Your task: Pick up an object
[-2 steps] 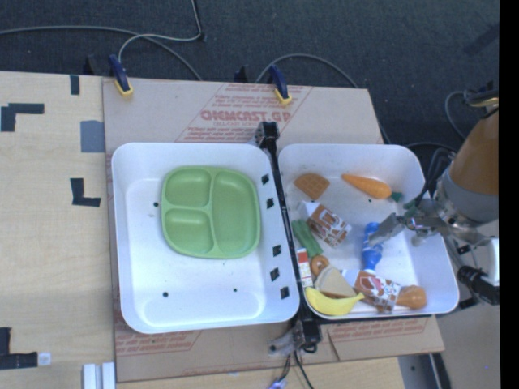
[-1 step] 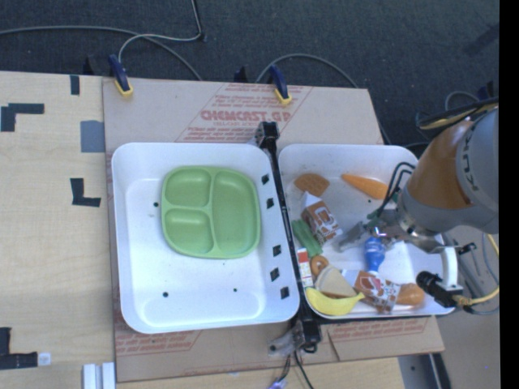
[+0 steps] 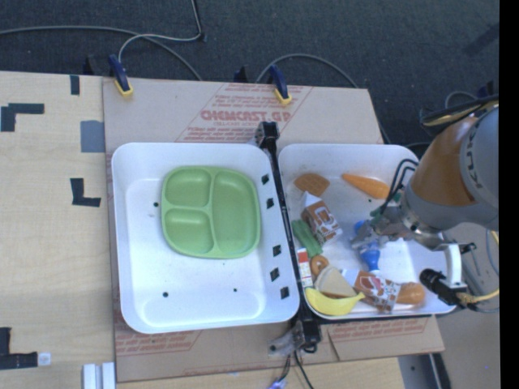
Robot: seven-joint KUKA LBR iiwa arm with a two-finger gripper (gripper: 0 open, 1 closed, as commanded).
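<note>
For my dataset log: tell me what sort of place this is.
Probably a robotics lab bench: two white bins on clamped cardboard, toy food such as a banana, and cables on dark carpet.

A divided plate (image 3: 212, 211) lies in the left bin (image 3: 134, 298). The right bin (image 3: 389, 154) holds a carrot (image 3: 366, 185) at upper centre, a banana (image 3: 332, 301) at lower left, and the end effector (image 3: 366, 238) between them.
</note>
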